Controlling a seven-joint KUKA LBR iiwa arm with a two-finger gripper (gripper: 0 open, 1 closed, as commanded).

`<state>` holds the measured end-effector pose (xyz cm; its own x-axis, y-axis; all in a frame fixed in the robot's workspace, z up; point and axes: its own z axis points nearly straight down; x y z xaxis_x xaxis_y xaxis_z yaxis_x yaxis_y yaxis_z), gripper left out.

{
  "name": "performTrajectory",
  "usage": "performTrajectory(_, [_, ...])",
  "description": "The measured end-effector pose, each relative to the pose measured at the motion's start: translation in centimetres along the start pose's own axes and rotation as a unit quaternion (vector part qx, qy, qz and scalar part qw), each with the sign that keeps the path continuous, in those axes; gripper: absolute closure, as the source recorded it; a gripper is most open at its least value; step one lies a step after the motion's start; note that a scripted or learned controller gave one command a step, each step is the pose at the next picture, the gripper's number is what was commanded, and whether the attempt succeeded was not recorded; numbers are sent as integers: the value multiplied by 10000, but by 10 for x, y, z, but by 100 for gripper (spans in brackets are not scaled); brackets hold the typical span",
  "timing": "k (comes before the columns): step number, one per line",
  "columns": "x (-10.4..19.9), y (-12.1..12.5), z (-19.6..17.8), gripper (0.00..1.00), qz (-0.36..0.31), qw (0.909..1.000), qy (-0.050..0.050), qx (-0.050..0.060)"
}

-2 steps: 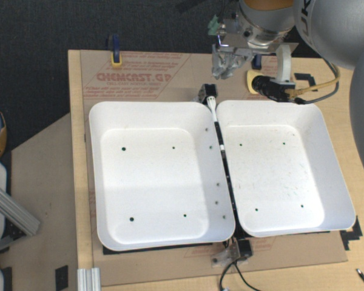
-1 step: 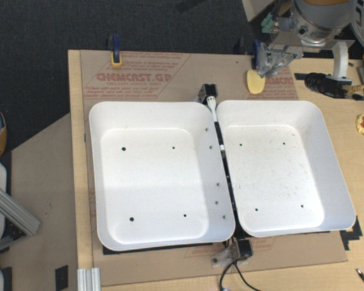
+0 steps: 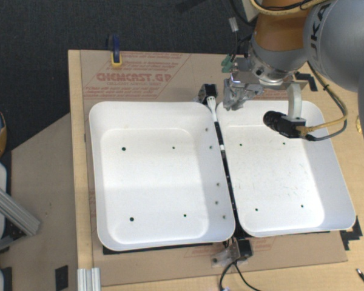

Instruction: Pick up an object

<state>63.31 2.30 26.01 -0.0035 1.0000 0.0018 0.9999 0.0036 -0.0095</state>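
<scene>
Blue clamp point(image 3: 115, 48) on brown board point(image 3: 151, 77), two white bins point(image 3: 109, 117)

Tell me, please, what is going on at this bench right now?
A grey KUKA arm with an orange band reaches in from the right, and its hand hangs over the far left corner of the right shallow white bin, near the divide with the left shallow white bin. No object shows between its fingers. The bins sit on a brown cardboard sheet, with a blue-and-yellow clamp at its far edge.

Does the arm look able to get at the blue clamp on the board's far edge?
Probably yes: the gripper hangs over the far left corner of the right bin, and nothing stands between it and the blue clamp. Its reach is unproven.
</scene>
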Motion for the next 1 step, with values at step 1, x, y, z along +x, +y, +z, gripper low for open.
performTrajectory(1, [-32, 3, -81, 100, 29, 10000, -16, -93])
